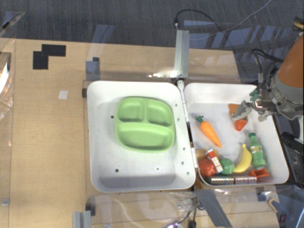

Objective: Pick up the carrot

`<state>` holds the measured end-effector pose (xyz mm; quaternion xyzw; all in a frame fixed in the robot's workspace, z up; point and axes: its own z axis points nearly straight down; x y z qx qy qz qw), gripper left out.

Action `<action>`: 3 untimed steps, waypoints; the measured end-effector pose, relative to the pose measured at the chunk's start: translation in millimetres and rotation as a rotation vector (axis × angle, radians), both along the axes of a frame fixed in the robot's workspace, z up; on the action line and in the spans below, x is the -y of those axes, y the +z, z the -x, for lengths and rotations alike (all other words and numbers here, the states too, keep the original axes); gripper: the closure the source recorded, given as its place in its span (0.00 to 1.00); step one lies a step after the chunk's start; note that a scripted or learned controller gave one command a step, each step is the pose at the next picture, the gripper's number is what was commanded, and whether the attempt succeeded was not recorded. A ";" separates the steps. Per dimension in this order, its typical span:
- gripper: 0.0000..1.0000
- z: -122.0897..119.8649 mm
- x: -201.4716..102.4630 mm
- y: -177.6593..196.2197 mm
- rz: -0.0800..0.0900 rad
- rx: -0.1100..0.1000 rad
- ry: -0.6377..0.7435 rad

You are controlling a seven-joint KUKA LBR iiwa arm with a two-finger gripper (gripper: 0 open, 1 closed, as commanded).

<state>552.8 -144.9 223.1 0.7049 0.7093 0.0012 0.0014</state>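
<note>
Light wood-grain bench (42, 141), matte, with black L-shaped marker (47, 56) at 10 o'clock. Dark ribbed carpet (95, 8) along 12 o'clock edge, black cable (223, 27) looping across it. Two shallow white bins, glossy plastic, rounded corners, split by metal rail (182, 56).

Left bin (99, 175): lime-green three-compartment tray (145, 123), smooth, rounded-rectangle.

Right bin (280, 151): carrot (209, 131) near bin's 9 o'clock side, tapered orange cone, green top toward 11, tip toward 5, lying free, well apart from gripper. Clustered at bin's 6 o'clock: red tomato-like item (207, 167), yellow banana (244, 159), green bottle (257, 154), small green round item (227, 166).

Gripper (248, 107) at bin's 2 o'clock, metallic, hovering over small orange-red items (237, 118). Fingers slightly parted, nothing seen between them.
</note>
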 end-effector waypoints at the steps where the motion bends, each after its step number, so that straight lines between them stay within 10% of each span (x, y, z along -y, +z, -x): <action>1: 0.00 13.4 -63.5 -131.3 -0.001 0.002 -0.058; 2: 1.00 11.1 -64.8 -119.3 -0.004 0.007 -0.058; 3: 1.00 -59.1 -85.4 -37.0 0.001 0.002 0.281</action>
